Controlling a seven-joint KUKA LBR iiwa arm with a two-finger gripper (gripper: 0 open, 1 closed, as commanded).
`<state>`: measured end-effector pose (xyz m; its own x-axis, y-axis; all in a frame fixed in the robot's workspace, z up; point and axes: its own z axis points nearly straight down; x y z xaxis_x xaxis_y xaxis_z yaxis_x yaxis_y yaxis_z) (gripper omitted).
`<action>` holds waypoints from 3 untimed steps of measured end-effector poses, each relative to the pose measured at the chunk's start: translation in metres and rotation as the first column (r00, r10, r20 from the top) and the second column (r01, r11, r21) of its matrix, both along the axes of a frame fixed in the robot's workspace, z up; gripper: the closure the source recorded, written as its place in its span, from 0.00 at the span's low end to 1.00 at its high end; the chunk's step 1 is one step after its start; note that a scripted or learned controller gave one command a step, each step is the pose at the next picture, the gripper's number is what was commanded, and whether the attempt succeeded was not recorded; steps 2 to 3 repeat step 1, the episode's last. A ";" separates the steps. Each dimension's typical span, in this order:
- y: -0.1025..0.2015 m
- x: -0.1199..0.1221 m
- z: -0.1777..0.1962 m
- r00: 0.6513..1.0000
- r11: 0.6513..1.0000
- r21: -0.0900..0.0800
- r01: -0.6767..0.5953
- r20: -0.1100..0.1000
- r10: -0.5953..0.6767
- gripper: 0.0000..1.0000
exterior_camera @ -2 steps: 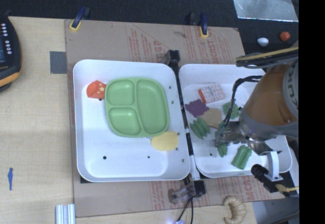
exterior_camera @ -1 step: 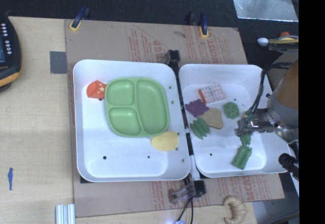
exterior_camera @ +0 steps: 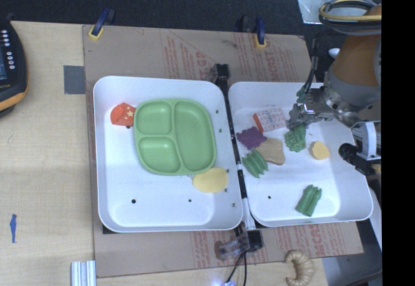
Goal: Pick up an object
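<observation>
My gripper [exterior_camera: 299,116] hangs over the upper right part of the right bin [exterior_camera: 350,210], the arm's grey body and orange band above it at the right edge. A small green bumpy piece [exterior_camera: 296,139] lies directly under the gripper tip, touching or nearly touching it. I cannot tell whether it is gripped. Close by in the same bin lie a white and orange packet [exterior_camera: 269,119], a purple piece [exterior_camera: 250,138], a tan piece [exterior_camera: 273,150], a dark green piece [exterior_camera: 255,163], a small yellow piece [exterior_camera: 319,150] and a green ridged piece [exterior_camera: 308,200].
The left bin [exterior_camera: 130,213] holds a green divided plate [exterior_camera: 175,135], a red piece with a star [exterior_camera: 122,114] and a yellow piece [exterior_camera: 211,180]. A tan curled item [exterior_camera: 299,266] lies on the bench below the right bin. A control pendant [exterior_camera: 10,67] sits at far left.
</observation>
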<state>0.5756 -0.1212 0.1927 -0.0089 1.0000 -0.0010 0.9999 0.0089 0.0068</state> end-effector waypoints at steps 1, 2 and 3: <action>0.039 -0.010 0.038 1.000 1.000 0.002 0.002 -0.006 -0.002 1.00; 0.039 -0.010 0.038 1.000 1.000 0.002 0.002 -0.006 -0.002 1.00; 0.039 -0.010 0.038 1.000 1.000 0.002 0.002 -0.006 -0.002 1.00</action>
